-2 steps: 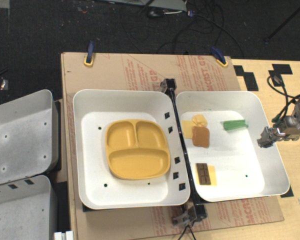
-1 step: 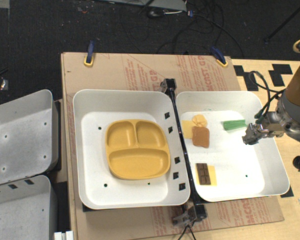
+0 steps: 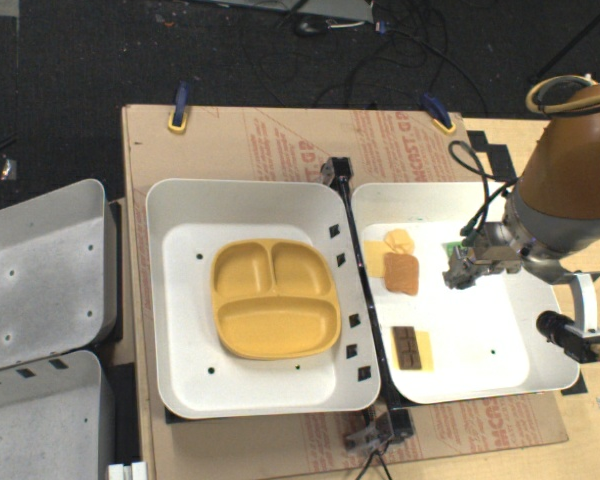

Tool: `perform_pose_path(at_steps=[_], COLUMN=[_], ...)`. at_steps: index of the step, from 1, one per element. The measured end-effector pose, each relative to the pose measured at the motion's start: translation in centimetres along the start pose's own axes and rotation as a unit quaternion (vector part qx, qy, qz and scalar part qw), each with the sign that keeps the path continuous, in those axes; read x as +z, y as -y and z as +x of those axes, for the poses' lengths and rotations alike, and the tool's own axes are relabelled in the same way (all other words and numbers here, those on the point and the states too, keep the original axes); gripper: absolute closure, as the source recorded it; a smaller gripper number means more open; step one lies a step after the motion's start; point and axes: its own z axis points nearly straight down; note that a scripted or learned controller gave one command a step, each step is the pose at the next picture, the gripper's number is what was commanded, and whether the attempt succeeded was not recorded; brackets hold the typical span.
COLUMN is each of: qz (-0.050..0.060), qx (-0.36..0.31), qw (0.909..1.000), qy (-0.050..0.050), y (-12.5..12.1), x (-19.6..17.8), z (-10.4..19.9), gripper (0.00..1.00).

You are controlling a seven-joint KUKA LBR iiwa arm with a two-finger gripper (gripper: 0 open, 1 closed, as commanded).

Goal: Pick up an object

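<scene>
Orange block [image 3: 402,274] is lying in the right bin [image 3: 500,363], toward its left wall, touching a pale yellow piece [image 3: 376,260] and sitting just below a small round yellow chip [image 3: 398,239]. From the end effector [image 3: 462,268], it is sitting at about nine o'clock, near but apart. The end effector (dark, hanging low over the bin floor) is reaching in from the right; whether it is wide or narrow cannot be told. A brown bar [image 3: 407,346] is resting at about seven o'clock from it. The left bin [image 3: 175,368] is holding a yellow divided plate [image 3: 276,300].
</scene>
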Motion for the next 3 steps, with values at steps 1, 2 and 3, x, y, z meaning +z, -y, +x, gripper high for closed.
perform_pose_path(at_steps=[1,2,3], qz=[0.001,0.0,-0.001], qx=[0.0,0.001,0.0], qw=[1.0,1.0,1.0], qy=[0.0,0.001,0.0], y=[-0.9,-1.6,-2.3], x=[1.2,1.4,0.4], z=[5.3,9.7,15.4], gripper=[1.0,1.0,1.0])
